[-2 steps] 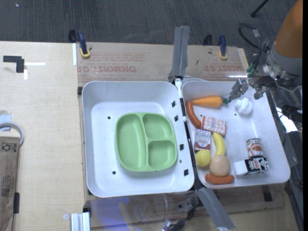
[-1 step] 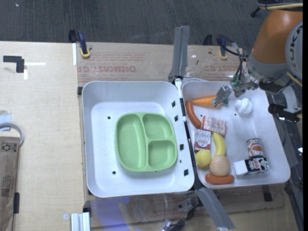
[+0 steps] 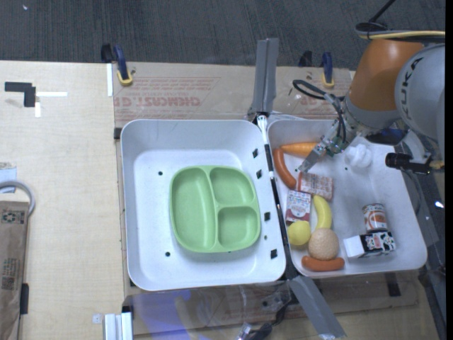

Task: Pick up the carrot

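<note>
The claw (image 3: 316, 156) hung over the far left part of the right bin (image 3: 407, 211), tip pointed down and toward the bin's left wall; I could not tell from this view how it was set, since it read as one thin dark wedge. Nothing was visibly held.

Left to right:
- Left bin (image 3: 141, 190): green divided plate (image 3: 214, 208) near its middle.
- Right bin, far left corner: the carrot (image 3: 301, 148) lay flat along the far wall, tapering toward the left wall. The claw tip sat just beside its near edge, apparently above it.
- Along the left wall, a long orange-red sausage-like piece (image 3: 284, 168) curved just beside the carrot's left end.
- Nearer: small printed packets (image 3: 308, 193), banana (image 3: 322, 212), lemon (image 3: 299, 233), brownish round item (image 3: 323, 244), a second orange-red piece (image 3: 323, 263) against the near wall.
- Further right: can (image 3: 375, 218) and small carton (image 3: 368, 244); a white crumpled thing (image 3: 359, 156) near the far wall.

Risks, as judged:
1. The carrot was tucked close to the far wall and corner, so a descending finger could strike the wall or have no room behind the carrot.
2. The orange-red piece was similar in colour and close by, so a descent slightly too far left could close on it instead.
3. A grip near the taper could slip off or roll the carrot.
4. The claw tip seemed offset to the carrot's near side, so it could pinch air or nudge the packets.
</note>
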Motion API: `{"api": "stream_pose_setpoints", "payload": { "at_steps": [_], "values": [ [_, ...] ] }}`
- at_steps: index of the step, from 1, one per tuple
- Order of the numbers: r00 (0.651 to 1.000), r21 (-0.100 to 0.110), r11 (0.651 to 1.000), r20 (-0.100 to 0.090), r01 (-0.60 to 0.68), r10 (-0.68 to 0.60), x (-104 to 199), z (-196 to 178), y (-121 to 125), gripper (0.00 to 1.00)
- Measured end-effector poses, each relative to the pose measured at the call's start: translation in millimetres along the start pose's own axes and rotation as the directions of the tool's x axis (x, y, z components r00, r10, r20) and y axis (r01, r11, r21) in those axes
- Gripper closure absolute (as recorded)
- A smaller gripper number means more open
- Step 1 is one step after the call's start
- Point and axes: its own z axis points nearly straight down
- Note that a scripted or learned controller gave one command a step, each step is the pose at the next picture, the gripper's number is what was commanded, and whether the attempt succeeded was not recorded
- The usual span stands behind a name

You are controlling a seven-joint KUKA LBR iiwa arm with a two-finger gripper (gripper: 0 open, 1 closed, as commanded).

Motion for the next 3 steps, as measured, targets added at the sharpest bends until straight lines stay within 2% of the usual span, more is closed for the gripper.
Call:
{"api": "stream_pose_setpoints", "payload": {
  "at_steps": [1, 2, 3],
  "values": [
    [0.973, -0.001, 0.973, 0.006, 0.231, -0.231, 9.0, -1.2, 2.8, 0.00],
    [0.973, -0.005, 0.973, 0.010, 0.229, -0.229, 7.8, -10.4, 3.4, 1.00],
    [0.948, 0.000, 0.948, 0.003, 0.320, -0.320, 73.8, -96.8, 11.3, 1.00]
  ]
}}
